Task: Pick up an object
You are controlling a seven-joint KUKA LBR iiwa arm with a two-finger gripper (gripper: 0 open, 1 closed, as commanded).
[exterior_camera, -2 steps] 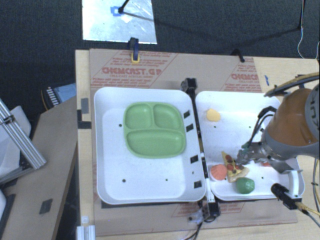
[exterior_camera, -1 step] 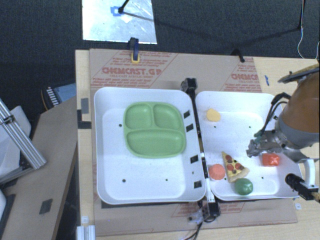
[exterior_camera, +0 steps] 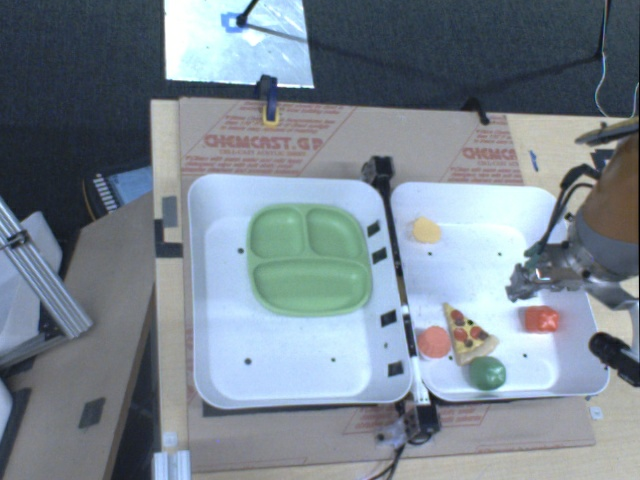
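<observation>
Five small things lie in the right bin, each one of a kind: one red block near the bin's right side; one green ball by the near wall; one toy pizza slice just above and left of the ball, close to it though whether they touch is hard to judge; one flat orange-pink disc just beside the slice on its left, hard against the divide between the bins; and one yellow lump well apart from the rest, up toward the far left corner. One gripper hangs over the right bin, just above and left of the red block and apart from it; its dark tips point left and down, and at this blur whether they stand spread or together is not to be told; nothing shows between them. One grey arm with an orange band reaches in behind it from the right edge. Two white bins sit side by side on one cardboard sheet; the left bin bears one green tray with three compartments, lying flat toward its far half. One yellow clamp grips the cardboard's far edge.
</observation>
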